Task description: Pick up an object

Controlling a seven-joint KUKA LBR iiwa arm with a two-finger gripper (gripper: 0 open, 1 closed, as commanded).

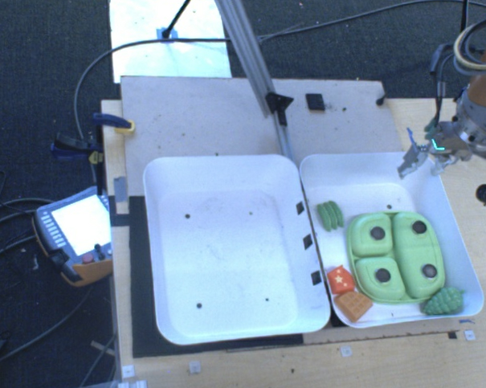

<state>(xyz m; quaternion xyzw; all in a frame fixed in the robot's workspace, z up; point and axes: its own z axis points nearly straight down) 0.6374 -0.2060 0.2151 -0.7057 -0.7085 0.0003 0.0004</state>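
Observation:
The right bin (371,175) holds a big light-green block (394,256) with four dark-centred domes. A small dark-green ribbed piece (331,215) lies to its left. At the bin's near left corner sit a red piece (341,280) and an orange waffle-like piece (354,306). A dark-green bumpy piece (443,302) rests in the near right corner. My gripper (424,157) hangs over the bin's far right rim, open, with nothing between its fingers. It is well clear of all the objects.
The left bin (221,246) stands beside the right one. A slanted metal pole (249,52) crosses the back of the bench. A handheld pendant (76,234) lies off the bench at the left.

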